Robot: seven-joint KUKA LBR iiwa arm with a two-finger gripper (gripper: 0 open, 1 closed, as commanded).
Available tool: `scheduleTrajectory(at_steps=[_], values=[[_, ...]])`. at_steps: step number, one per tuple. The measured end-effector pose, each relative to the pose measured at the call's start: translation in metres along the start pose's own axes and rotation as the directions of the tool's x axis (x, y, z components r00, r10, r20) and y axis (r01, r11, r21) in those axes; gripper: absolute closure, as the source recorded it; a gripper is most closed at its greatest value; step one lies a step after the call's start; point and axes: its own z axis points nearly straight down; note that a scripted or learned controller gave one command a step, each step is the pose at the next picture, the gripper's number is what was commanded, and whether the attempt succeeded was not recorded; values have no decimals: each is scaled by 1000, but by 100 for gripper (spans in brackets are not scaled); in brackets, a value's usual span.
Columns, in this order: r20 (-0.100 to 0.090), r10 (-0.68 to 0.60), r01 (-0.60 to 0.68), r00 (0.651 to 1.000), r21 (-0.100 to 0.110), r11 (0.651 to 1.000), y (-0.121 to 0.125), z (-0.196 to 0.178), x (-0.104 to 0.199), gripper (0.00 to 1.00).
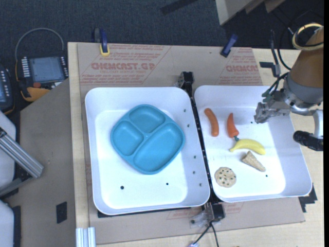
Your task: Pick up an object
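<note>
Gripper-wise, the grey two-finger gripper (263, 112) sits over the right-hand shallow white plastic bin (295, 181), up near its back right part, hanging off the grey arm with the orange band (308, 66). Honestly can't tell how it's set from this angle, it's just a dark lump of metal, and nothing looks caught in it.

From the overhead camera, what I'd worry about: everything pickable is small and bunched up in the middle of that bin. The small red chili-shaped toy pepper (232, 125) is the nearest thing to the gripper but apart from it, off to its left. The yellow plastic banana (248, 146) lies just below the pepper, nearly touching its tip, and the tan wedge-shaped toy piece (253, 161) sits right under the banana. My guess is a descent on any of those nudges a neighbour or pinches two at once. They're also low, rounded shapes, so they could squirt out sideways. The orange sausage-shaped toy (212, 122) and the round brown chocolate-chip cookie toy (225, 177) have more room around them, but the cookie lies flat, probably hard to get under.

Containers: the right bin holds those five toys. The left shallow white bin (103, 138) holds one thing, a blue plastic divided plate (147, 139) with three compartments, tilted a bit askew, with nothing in its compartments.
</note>
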Motion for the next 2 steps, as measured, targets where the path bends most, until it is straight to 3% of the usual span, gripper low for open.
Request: scheduleTrajectory(at_steps=[1,2], values=[[1,0,0,1000,-2,1000,1,-65,-2,100],[0,0,0,1000,3,1000,2,-63,-2,100]])
